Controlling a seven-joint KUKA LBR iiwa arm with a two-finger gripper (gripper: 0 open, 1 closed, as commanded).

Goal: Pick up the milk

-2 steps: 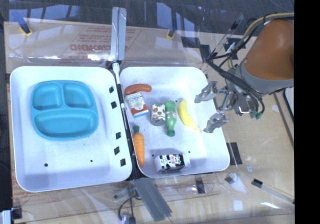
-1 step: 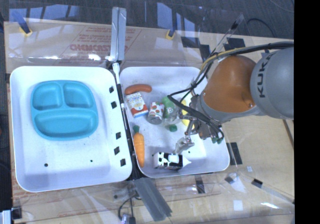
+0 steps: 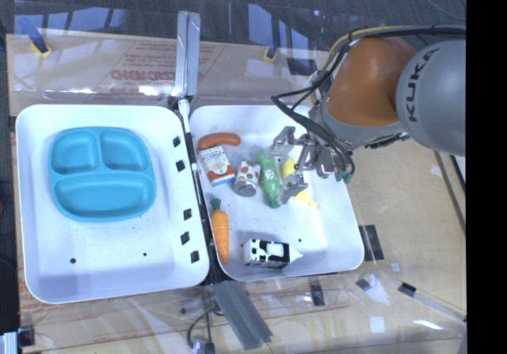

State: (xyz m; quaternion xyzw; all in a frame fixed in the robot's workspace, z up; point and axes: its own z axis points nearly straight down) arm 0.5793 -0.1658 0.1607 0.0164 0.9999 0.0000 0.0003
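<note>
You've got two bins [image 3: 32, 265], one blue tray [image 3: 101, 172], one sausage [image 3: 219, 140], one carrot [image 3: 221, 236], one milk carton [image 3: 266, 253], one juice box [image 3: 215, 166], one can [image 3: 247, 179], one green bottle [image 3: 271, 180].

Arm [image 3: 432, 91]: big rounded grey shell w/ wide orange band [image 3: 360, 83] above the wrist, glossy. "KUKA" in dark caps on the grey part, running down the shell. Black cables [image 3: 305, 99] loop off the orange section's left side; one yellowish line arcs over its top. Gripper [image 3: 295, 164]: small, bare silver-grey metal, w/ thin angular fingers, dark brackets & thin wires behind them, plus a small green bit at its right end.
</note>
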